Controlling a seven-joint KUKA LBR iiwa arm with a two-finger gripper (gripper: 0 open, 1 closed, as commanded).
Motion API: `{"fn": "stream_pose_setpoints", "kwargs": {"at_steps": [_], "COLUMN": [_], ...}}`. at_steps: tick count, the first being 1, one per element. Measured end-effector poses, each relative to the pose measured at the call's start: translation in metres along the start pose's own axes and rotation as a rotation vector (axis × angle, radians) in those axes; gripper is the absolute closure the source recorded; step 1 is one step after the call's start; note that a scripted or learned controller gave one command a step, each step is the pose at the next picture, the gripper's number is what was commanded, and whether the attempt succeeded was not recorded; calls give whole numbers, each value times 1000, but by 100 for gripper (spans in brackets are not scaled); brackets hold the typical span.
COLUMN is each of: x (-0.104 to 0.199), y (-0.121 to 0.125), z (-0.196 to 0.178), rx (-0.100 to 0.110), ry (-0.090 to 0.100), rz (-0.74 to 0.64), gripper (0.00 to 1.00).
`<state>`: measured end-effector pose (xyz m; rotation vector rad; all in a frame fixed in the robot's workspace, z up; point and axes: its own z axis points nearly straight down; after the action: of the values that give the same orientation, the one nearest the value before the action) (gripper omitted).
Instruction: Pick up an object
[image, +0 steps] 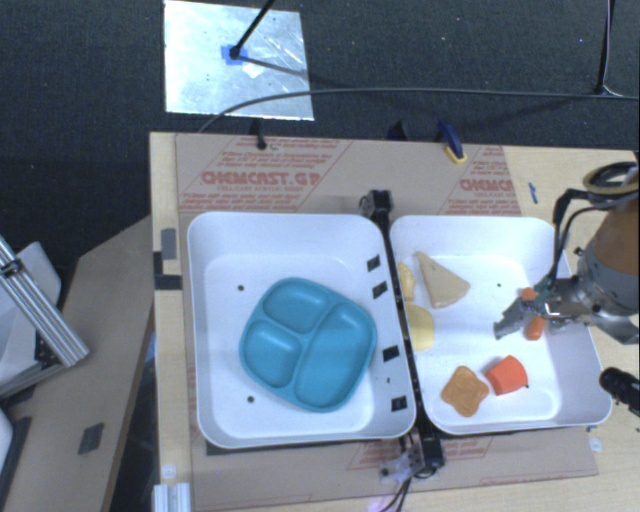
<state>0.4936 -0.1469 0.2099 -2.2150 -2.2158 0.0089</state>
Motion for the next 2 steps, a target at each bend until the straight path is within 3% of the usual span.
{"fn": "stream_pose_setpoints", "kwargs": {"at_steps": [1,2], "x": [0,3], "y": [3,6], "z": [-5,57], "rx": [-11,-7], "ry": [-2,-1], "rz": [-3,-1], "gripper": [0,0]}}
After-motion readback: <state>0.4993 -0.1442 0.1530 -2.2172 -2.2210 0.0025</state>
